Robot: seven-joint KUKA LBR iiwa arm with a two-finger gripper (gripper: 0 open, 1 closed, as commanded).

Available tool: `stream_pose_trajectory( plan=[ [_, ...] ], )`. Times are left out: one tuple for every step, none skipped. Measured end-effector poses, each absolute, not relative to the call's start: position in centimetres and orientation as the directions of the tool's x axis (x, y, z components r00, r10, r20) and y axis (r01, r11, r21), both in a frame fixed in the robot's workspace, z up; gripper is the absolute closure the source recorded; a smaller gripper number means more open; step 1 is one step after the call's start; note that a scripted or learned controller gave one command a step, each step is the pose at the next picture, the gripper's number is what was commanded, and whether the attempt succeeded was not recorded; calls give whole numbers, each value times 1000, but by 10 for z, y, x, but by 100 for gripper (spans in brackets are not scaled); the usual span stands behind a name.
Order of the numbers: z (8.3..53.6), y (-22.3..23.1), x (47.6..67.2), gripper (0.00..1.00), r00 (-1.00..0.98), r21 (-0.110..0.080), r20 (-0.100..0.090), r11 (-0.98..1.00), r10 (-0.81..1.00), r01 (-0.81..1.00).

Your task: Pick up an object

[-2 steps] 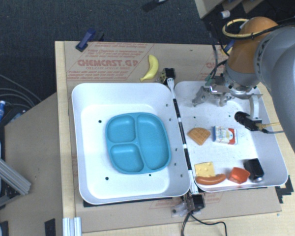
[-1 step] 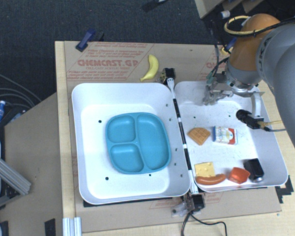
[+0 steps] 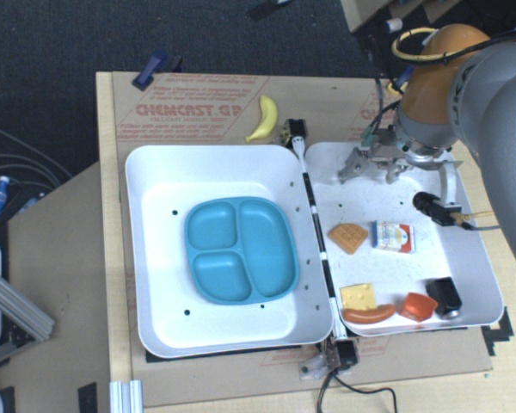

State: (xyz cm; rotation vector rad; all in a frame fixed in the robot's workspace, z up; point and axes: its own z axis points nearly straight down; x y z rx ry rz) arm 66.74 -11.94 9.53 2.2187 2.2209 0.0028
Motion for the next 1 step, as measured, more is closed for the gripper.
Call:
stream_pose_trajectory(
  plan=[
    [84, -131, 591, 0, 1, -2, 0, -1, 1000, 1000]
  ],
)
